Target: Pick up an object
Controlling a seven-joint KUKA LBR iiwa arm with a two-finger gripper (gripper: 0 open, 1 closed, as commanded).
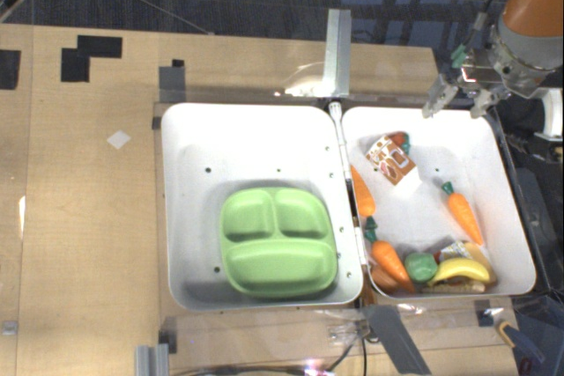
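Orange carrots (463,217) x3, 1 green tray (278,239), end effector (458,100) fingers apart, holding nothing

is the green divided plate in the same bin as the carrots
No, the green divided plate lies in the left bin, while the carrots lie in the right bin.

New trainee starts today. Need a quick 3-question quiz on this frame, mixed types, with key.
1. True or false: the green divided plate lies in the left bin.
2. Which lies nearest the tool? A) banana B) brown-and-white packet C) green divided plate
3. Fill in: the banana lies in the right bin's ____ corner, near or far from the camera.

Key: 1 true; 2 B; 3 near
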